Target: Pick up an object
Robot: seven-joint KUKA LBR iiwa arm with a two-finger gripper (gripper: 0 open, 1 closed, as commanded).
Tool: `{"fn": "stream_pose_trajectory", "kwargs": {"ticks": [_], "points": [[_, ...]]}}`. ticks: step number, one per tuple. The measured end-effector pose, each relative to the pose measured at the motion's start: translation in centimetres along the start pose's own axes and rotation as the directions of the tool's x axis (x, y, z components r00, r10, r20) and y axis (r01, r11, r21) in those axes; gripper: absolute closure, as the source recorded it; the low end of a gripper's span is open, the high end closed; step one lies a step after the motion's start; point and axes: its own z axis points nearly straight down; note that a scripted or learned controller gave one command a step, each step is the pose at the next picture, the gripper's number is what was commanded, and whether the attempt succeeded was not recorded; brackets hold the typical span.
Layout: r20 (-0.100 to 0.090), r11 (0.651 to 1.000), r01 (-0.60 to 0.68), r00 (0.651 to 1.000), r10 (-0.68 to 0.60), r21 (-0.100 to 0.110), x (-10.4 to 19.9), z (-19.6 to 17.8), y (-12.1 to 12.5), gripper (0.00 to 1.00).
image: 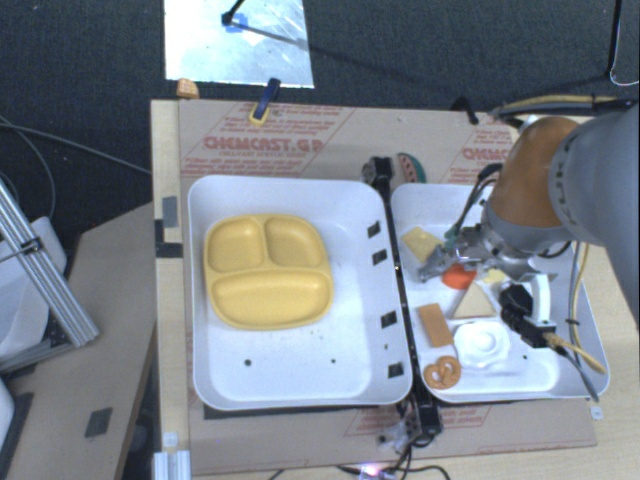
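Observation:
The right bin (565, 383) holds several toy foods. These include a yellow cheese wedge (419, 240), an orange-red piece (459, 277), a pale triangular slice (477, 303), a brown cracker (434, 324), a white fried egg (481, 346) and a pretzel (441, 372). My gripper (440, 262) hangs low over the left part of this bin. It is just below the cheese wedge and right beside the orange-red piece, which the wrist partly hides. I see nothing lifted off the bin floor.
The left bin (230, 368) carries a yellow divided plate (268, 270). A black divider (393, 268) runs between the bins. The grey arm with its orange band (535, 178) covers the right bin's upper right. Cables (575, 348) trail over that bin's right side.

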Motion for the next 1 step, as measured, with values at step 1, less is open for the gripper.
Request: {"fn": "stream_pose_trajectory", "kwargs": {"ticks": [1], "points": [[0.003, 1.0, -0.002, 1.0, 0.002, -0.009, -0.25, -1.49, 0.24, 1.0]]}}
